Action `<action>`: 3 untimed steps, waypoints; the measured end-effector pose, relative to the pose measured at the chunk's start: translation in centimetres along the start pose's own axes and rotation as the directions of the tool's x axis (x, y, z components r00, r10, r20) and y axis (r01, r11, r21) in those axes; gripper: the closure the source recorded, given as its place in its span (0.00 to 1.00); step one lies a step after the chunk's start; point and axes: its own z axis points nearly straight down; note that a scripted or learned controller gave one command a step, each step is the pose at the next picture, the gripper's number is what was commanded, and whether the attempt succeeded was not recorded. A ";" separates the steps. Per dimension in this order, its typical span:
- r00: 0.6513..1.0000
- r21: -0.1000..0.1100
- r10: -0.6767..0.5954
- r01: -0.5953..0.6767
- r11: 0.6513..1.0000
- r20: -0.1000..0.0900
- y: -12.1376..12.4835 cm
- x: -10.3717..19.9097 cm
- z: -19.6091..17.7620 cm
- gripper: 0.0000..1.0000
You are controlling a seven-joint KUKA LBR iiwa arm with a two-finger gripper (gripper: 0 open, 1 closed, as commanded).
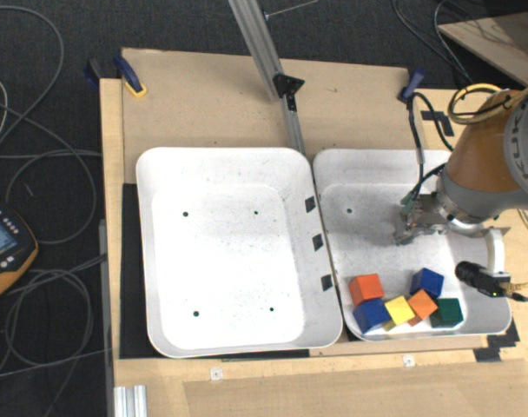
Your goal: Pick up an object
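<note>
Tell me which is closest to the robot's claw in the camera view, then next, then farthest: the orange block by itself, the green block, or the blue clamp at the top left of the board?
From the gripper:
1. Orange block, in the right bin, just below-left.
2. Green block, at the right bin's lower right corner.
3. Blue clamp, far off at the board's upper left.

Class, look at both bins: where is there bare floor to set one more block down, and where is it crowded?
The left bin has bare floor from wall to wall. The right bin has room along its far wall and left of the tool. Its near-right corner is crowded with blocks.
</note>
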 end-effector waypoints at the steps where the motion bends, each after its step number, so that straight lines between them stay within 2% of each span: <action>1: 1.000 -0.005 0.000 0.000 1.000 0.004 -0.5 -0.8 -5.7 1.00; 2: 1.000 -0.005 -0.002 0.002 1.000 0.003 -0.1 -0.8 -10.1 1.00; 3: 1.000 -0.002 -0.001 0.001 1.000 0.002 0.0 -0.8 -11.3 1.00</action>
